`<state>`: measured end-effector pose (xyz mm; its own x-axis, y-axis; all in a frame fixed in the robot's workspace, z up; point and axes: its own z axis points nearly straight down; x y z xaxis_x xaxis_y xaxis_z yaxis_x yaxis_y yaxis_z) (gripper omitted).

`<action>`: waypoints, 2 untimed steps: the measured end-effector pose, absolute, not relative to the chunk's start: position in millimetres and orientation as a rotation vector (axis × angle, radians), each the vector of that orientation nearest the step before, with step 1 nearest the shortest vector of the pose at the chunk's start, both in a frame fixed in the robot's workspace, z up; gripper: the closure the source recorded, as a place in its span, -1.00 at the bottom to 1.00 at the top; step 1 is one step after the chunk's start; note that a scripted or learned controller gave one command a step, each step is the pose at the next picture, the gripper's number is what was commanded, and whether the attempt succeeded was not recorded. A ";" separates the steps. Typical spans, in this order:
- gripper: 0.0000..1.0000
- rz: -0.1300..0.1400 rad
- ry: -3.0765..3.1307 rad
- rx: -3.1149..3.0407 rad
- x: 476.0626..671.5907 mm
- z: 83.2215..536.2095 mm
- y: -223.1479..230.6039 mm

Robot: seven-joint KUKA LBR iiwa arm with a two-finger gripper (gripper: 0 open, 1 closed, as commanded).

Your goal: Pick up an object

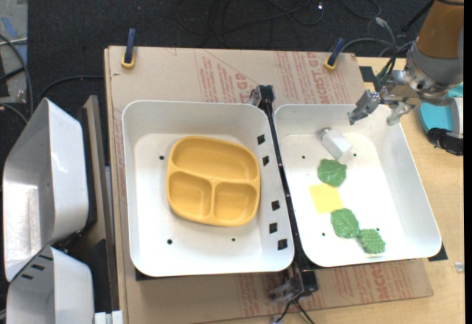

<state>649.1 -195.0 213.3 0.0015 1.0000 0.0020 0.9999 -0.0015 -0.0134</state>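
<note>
My gripper point(377, 111) hangs over the far right corner of the right bin point(413, 190), open, with nothing between its fingers. Inside that bin a small white block point(336, 142) lies just to the left of and nearer than the gripper. A green lump point(332, 172) sits below the block, then a flat yellow square point(326, 198). Two more green lumps point(344, 223) point(372, 241) lie near the bin's front edge.
The left bin point(144, 167) holds a yellow divided plate point(214, 180). A black divider point(276, 182) runs between the bins. White containers point(40, 175) stand off the bench to the left. Cables and a teal object point(442, 119) lie at the right.
</note>
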 end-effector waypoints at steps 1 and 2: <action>-1.00 0.000 -2.224 -2.220 651.9 223.0 -194.0; -1.00 0.002 -2.226 -2.216 657.8 162.2 -191.0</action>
